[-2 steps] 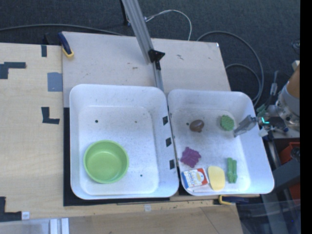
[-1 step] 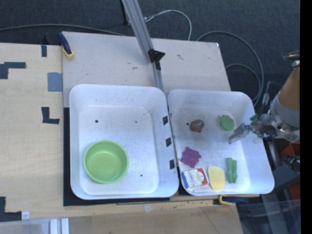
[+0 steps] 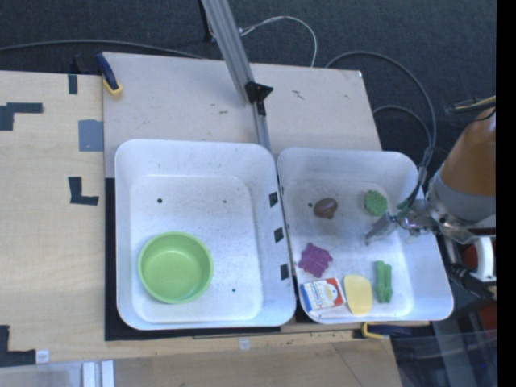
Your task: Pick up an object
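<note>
The right bin (image 3: 347,164) holds several small objects. A brown lump (image 3: 326,208) lies near its middle, and a round green piece (image 3: 374,202) sits to the right of it. Along the front lie a purple piece (image 3: 315,259), a white, red and blue packet (image 3: 322,295), a yellow piece (image 3: 358,293) and a long green piece (image 3: 383,281). My gripper (image 3: 389,222) hangs low at the bin's right side, just below and right of the round green piece. I see nothing held in it.
The left bin (image 3: 193,156) holds a green bowl (image 3: 175,267) at its front left. A grey metal pole (image 3: 234,43) slants down to the gap between the bins. Cables loop behind the right bin.
</note>
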Action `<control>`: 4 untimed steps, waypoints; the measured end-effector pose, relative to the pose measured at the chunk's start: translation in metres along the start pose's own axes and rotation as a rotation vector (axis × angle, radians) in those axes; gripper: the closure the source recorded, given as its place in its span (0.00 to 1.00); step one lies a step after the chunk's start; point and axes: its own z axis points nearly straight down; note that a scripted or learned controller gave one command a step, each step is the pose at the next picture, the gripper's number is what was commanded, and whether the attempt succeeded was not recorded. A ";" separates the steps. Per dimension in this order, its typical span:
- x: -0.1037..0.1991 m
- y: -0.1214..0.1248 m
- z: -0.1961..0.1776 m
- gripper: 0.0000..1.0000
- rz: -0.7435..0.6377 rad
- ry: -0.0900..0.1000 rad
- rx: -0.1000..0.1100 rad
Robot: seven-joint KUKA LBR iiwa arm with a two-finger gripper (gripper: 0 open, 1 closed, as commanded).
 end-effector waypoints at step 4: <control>0.004 0.010 -0.073 1.00 -0.001 -0.003 -0.011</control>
